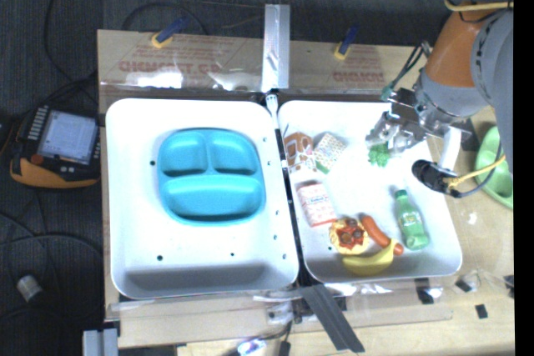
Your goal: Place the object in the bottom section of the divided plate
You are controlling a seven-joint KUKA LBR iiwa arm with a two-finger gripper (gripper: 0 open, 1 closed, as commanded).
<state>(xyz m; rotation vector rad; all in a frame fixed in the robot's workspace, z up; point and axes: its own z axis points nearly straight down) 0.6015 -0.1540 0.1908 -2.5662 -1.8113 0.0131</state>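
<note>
Pincer: the pincer (pixel 390 134) hangs low over the right bin's (pixel 442 258) far corner, just above a small green object (pixel 380 154); whether its fingers grip it I cannot tell.
Object: green piece appears to rest on the bin floor.
Plate: blue divided plate (pixel 211 176) in the left bin (pixel 133 263), its bottom section bare.
Progress: early; pickup unconfirmed, carry and placement remain.

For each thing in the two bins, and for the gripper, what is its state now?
Divided plate: flat in the left bin, nothing in its sections.
Gripper: over the right bin, beside a small green object.
Green bottle: lying on its side.
Banana: lying at the near edge.
Small packets: lying flat.
</note>
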